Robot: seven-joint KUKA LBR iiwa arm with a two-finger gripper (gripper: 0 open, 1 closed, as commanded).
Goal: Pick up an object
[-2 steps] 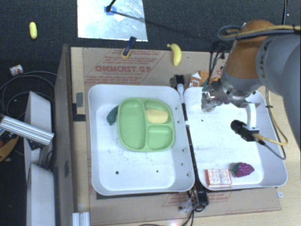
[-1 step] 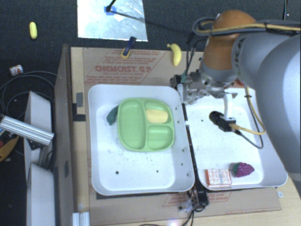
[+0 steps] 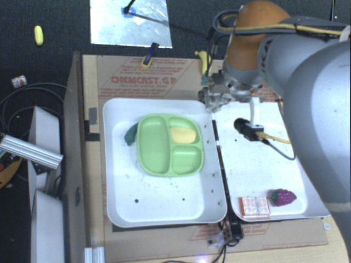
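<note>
A green divided plate (image 3: pixel 164 147) lies in the left bin (image 3: pixel 137 201), with a yellow object (image 3: pixel 184 134) in its back right compartment. A small dark green item (image 3: pixel 130 134) rests against the plate's left side. In the right bin (image 3: pixel 258 169), a pink and white box (image 3: pixel 254 206) and a purple bunch of grapes (image 3: pixel 282 197) sit at the front edge. My gripper (image 3: pixel 211 100) hangs at the back, over the divide between the two bins, beneath the orange wrist band (image 3: pixel 258 21). It is well away from every object, and nothing shows in it.
A black fitting with a yellow cable (image 3: pixel 249 129) sits over the back of the right bin. The grey arm (image 3: pixel 312 92) covers that bin's right side. A cardboard sheet (image 3: pixel 142 75) lies under the bins.
</note>
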